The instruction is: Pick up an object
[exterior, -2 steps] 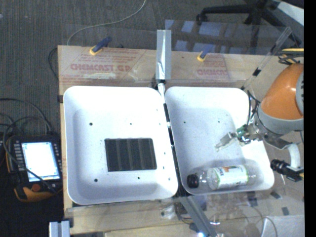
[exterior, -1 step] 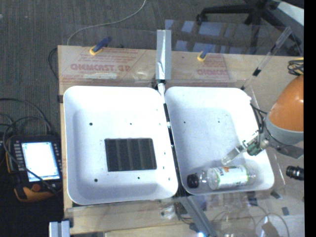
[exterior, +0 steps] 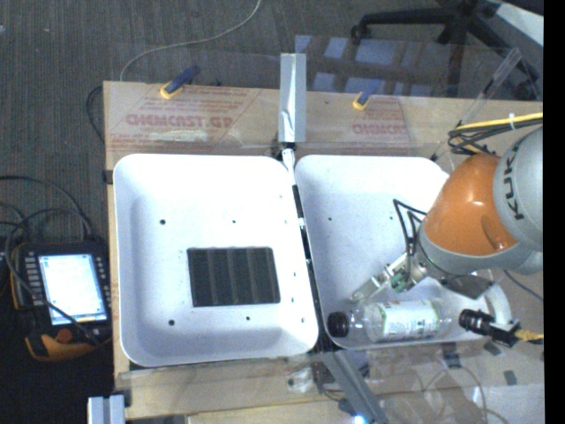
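A clear plastic bottle with a black cap lies on its side along the front wall of the right bin, cap pointing left. My gripper hangs low over that bin, just above and behind the bottle's neck end, under the arm's orange band. Nothing is visibly held in it. A dark ribbed rectangular block lies flat in the middle of the left bin.
The two bins meet at a ridge running front to back. A handheld control pendant with a lit screen sits on the floor left of the bench. Two clamps hold the board's back edge.
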You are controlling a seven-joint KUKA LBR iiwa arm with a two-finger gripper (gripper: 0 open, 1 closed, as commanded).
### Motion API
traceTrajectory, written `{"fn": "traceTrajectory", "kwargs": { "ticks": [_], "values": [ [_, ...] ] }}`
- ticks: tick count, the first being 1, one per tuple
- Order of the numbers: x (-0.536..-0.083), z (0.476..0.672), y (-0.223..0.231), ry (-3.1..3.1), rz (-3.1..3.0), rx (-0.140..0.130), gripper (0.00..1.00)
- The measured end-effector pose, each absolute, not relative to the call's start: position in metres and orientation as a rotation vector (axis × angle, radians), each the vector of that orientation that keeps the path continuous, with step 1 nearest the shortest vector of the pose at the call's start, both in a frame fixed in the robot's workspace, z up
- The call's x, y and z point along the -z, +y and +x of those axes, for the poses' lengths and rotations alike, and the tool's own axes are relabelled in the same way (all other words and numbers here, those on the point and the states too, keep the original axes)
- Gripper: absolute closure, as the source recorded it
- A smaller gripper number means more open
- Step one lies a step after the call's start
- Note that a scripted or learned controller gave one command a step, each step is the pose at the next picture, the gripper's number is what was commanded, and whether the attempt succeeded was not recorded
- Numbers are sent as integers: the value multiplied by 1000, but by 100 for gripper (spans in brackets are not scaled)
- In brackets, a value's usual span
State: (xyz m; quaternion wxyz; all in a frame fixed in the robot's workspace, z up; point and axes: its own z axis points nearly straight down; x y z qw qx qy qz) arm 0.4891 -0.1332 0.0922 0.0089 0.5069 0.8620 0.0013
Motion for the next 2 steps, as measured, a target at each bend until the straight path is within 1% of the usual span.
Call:
{"fn": "traceTrajectory", "kwargs": {
  "ticks": [1,2],
  "values": [
    [-116,497,-185,2544,1845,2,0],
    [-119,514,-153,2384,2049,1,0]
  ]
}}
